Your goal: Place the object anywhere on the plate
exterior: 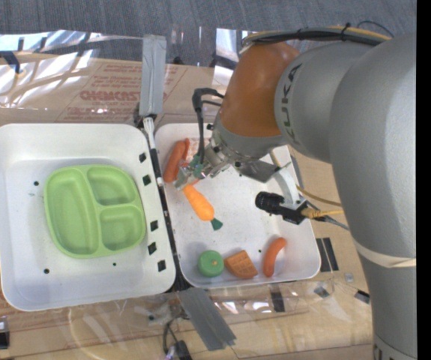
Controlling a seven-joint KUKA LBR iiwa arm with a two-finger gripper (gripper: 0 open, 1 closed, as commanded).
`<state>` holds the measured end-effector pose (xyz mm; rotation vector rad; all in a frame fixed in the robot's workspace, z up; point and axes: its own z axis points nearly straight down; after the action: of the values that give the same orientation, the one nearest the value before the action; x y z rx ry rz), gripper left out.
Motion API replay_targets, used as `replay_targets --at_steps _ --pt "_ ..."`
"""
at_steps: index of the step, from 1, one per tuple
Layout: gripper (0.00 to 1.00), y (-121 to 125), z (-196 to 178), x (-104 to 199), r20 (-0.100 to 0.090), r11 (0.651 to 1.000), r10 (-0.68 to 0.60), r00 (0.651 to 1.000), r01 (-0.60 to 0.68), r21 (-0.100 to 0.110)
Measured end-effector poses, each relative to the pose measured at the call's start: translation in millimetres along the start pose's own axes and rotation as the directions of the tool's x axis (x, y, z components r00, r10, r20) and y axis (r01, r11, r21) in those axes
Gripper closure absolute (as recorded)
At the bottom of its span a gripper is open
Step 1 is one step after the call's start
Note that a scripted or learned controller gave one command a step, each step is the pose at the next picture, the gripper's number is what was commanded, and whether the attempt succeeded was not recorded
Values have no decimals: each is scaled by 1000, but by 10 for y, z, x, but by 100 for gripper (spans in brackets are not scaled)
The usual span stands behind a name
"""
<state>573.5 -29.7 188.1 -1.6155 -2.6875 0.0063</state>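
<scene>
Carrot: one toy carrot [201, 205], smooth orange plastic, tapered, with a small dark green stub at its lower end; it lies at a slant on the floor of the right bin, near the bin's middle, just below the gripper.
Gripper: one two-finger gripper [194, 169], small metal parts at the end of the arm, poised at the carrot's upper end; whether the fingers are spread or pressed together cannot be told, and nothing can be seen pinched between them.
Plate: one light green plate [95, 209], matte plastic, rounded-rectangular, split into three compartments, one long one at the left and two smaller ones at the right; it lies flat in the left bin, well apart from the carrot.
Sausages: two, glossy reddish-orange and rod-shaped; one [175, 160] near the right bin's upper left wall, one [273, 256] near its lower right corner.
Green round piece: one [211, 263], a squat disc, at the right bin's lower edge.
Orange wedge: one [240, 265], rough-looking and crust-coloured, just beside the green piece.
Bins: two shallow white bins, left [13, 223] and right [297, 261], smooth plastic with rounded corners, side by side.
Arm: one [327, 88], grey curved shell with an orange band, reaching in from the right over the right bin.
</scene>
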Motion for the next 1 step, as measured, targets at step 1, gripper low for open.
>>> replay_targets --at_steps 1 --pt "100 25 -2 802 1 985 -173 985 173 0"
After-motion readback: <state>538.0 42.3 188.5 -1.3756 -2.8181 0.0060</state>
